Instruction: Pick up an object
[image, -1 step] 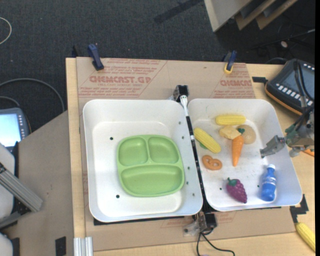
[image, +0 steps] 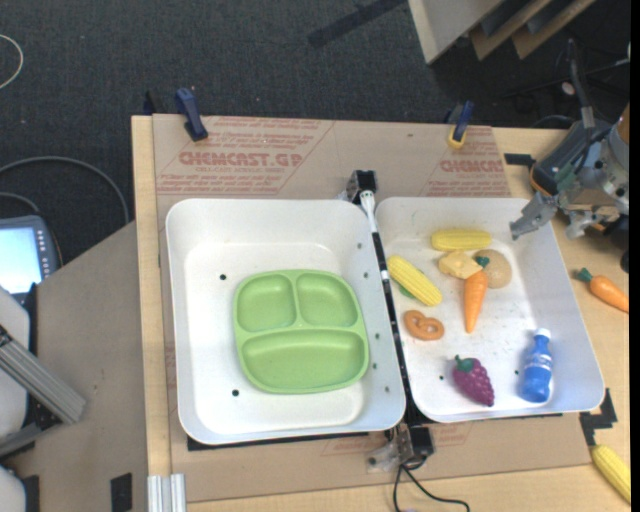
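Bins: two shallow white ones side by side, the left bin (image: 200, 250) and the right bin (image: 570, 340), their inner rims touching.
Left bin contents: one green divided tray (image: 298, 332) with three compartments, lying flat near the middle.
Right bin contents: seven toy items.
Corn: two cobs, one corn cob (image: 461, 239) near the far wall, a second corn cob (image: 414, 280) tilted beside the inner rim.
Carrot: one orange carrot (image: 474, 299), pointing toward the near side, its green top touching the potato.
Potato: one tan potato (image: 494, 270), with a pale yellow lump (image: 458, 264) just beside it.
Pretzel: one orange pretzel (image: 424, 326), near the second cob.
Grapes: one purple grape bunch (image: 474, 381), close to the near wall.
Bottle: one blue bottle (image: 537, 369) with a white cap, lying beside the grapes.
Outside the bins: one further carrot (image: 606, 289) and one yellow piece (image: 612, 470) on the bench at right.
Gripper: the gripper (image: 527, 224) hangs over the right bin's far right corner, holding nothing; how wide it stands, I cannot tell.
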